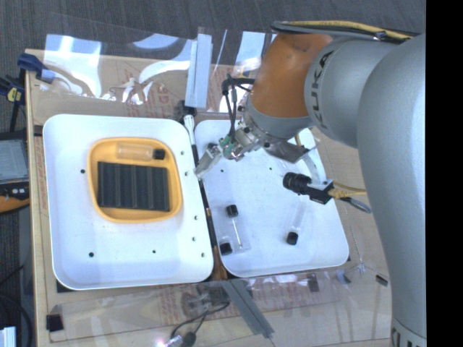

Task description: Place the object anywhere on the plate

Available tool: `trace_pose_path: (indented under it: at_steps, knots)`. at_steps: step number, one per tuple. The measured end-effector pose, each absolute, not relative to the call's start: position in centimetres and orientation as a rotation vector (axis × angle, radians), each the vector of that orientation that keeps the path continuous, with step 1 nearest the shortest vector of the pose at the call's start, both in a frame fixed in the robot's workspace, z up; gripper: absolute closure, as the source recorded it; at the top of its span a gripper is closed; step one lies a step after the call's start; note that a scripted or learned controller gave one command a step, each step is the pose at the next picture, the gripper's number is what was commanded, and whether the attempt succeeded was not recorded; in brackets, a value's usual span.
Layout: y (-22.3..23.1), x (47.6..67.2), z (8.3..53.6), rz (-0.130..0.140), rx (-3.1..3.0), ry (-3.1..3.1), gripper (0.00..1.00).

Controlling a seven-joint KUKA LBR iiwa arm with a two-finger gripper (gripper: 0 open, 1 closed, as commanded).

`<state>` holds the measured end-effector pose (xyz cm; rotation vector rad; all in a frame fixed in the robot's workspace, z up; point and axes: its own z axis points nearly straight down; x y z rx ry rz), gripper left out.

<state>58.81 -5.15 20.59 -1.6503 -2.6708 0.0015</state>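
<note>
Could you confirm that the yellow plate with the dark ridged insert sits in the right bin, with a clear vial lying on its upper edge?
Not quite: the camera view shows the yellow plate in the left bin, not the right. The clear vial does lie on its upper edge.

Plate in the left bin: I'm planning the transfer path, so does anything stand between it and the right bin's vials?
Only the adjoining bin rims, with the claw hanging by their upper stretch.

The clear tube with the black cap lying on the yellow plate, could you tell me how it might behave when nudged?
The clear tube looks round and smooth, so it would probably roll. It lies on the yellow plate near its raised rim, which may check it. It seems small and light.
</note>
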Motion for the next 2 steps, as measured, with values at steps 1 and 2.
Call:
trace_pose_path:
  at_steps: [1, 2]
  knots:
    - [8.7, 59.6, 19.1, 0.000, -1.473, -2.773, 0.00]
    - [5.1, 65.7, 19.2, 0.000, -1.269, -2.874, 0.00]
